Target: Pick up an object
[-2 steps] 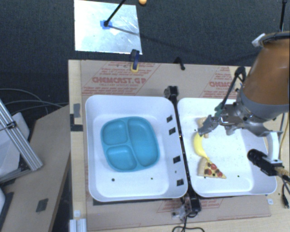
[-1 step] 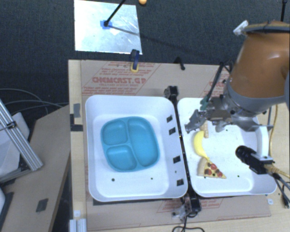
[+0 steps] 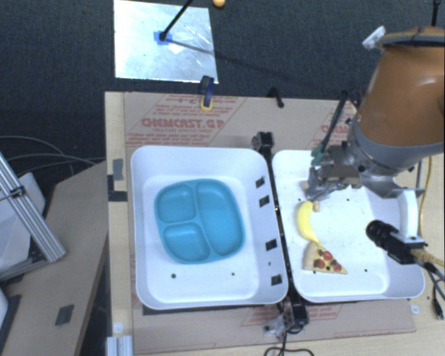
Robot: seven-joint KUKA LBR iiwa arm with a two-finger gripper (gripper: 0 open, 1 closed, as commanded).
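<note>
Red print on the brown sheet point(image 3: 174, 111) under the bins reads "CHEMCAST GP"; a 2nd patch of the same red print at the sheet's far right is half covered by the arm point(image 3: 407, 83) and cannot be read.

Beyond the sheet lies a silvery panel point(image 3: 139, 49) with a scrap of blue tape point(image 3: 163, 37) where a thin black rod point(image 3: 182, 15) meets it; a yellow and blue clamp point(image 3: 206, 94) sits at the sheet's far edge; an aluminium rail point(image 3: 24, 208) slants at the left of the bench; 4 black tabs point(image 3: 264, 201) run down the wall where the 2 bins meet.

The left bin point(image 3: 149, 278) holds 1 blue plate point(image 3: 200, 220) with 3 compartments, lying flat near its middle.

The right bin point(image 3: 354, 278) holds a banana point(image 3: 306, 221) and a pizza slice point(image 3: 323, 261); the banana lies near the bin's left wall, curving from its upper end down to the pizza slice, which it meets or nearly meets; the pizza slice points towards the right.

The gripper point(image 3: 316, 195) is low over the right bin's far left part, just above the banana's upper end; whether it touches the fruit cannot be told, and whether the claw is apart or together cannot be told either, since the wrist covers it.
</note>
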